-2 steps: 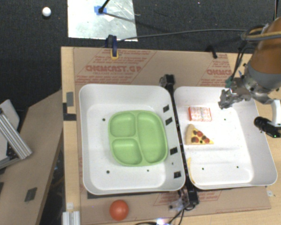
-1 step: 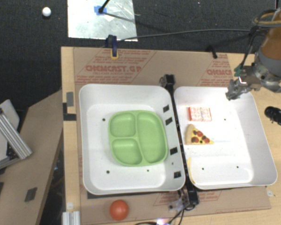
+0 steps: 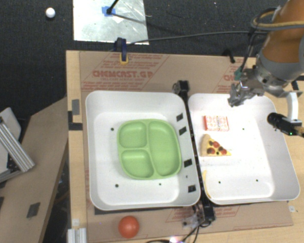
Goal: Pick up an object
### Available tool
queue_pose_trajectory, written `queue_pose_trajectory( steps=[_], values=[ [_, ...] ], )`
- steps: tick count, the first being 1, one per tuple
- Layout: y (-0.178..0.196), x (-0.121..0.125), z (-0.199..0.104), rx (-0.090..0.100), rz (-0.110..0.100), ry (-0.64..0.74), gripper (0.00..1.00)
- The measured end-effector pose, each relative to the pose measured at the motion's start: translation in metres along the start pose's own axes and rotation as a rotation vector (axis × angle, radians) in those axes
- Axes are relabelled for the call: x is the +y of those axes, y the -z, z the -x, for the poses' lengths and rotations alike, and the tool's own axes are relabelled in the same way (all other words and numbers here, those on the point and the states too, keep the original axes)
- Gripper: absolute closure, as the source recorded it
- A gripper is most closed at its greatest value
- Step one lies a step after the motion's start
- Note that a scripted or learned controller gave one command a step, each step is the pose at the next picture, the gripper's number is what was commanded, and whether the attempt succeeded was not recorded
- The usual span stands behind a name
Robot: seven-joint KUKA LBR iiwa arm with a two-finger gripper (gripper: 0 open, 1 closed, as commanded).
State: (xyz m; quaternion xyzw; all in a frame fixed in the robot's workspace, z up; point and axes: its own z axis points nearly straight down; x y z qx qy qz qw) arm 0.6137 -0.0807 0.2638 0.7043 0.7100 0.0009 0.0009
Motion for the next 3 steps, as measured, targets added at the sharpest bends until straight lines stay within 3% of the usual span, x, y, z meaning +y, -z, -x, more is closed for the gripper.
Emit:
queue_pose_trajectory(
  steps=[3],
  values=[
    [-0.003,-0.018,-0.145,0.002,-0.002,0.001,1.0]
  ],
)
